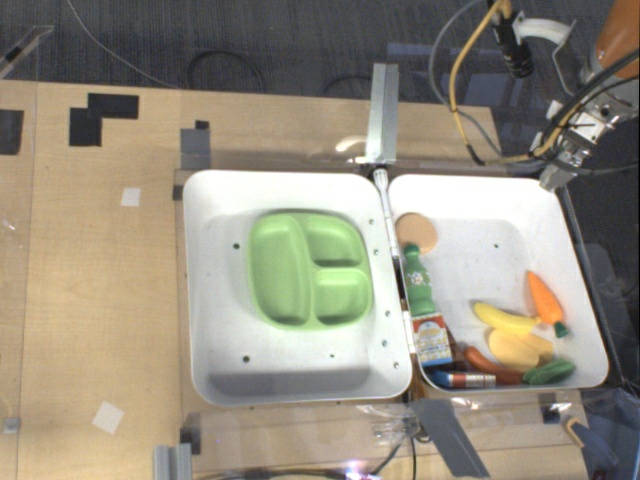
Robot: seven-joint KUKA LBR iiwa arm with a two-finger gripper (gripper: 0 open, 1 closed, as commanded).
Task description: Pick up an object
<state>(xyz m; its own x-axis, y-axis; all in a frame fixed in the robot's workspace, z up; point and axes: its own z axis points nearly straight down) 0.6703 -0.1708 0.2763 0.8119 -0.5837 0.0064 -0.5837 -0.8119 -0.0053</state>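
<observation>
The right bin (480, 208) holds several items. A tan round disc (417, 232) lies near its left wall, and below it a green bottle (420, 303) with a red and white label lies along that wall. A banana (503, 317), an orange carrot (544, 297), a yellow piece (520, 348), a green piece (548, 371) and a red sausage (488, 361) crowd the near right corner. My gripper (557, 171) hangs above the bin's far right corner, apart from all of them, with nothing seen in it.
The left bin (215, 348) carries a green divided plate (305, 268). A metal divider post (380, 118) stands between the bins at the back. Yellow and black cables (462, 88) loop above the right bin. A red marker (470, 378) lies at the right bin's near edge.
</observation>
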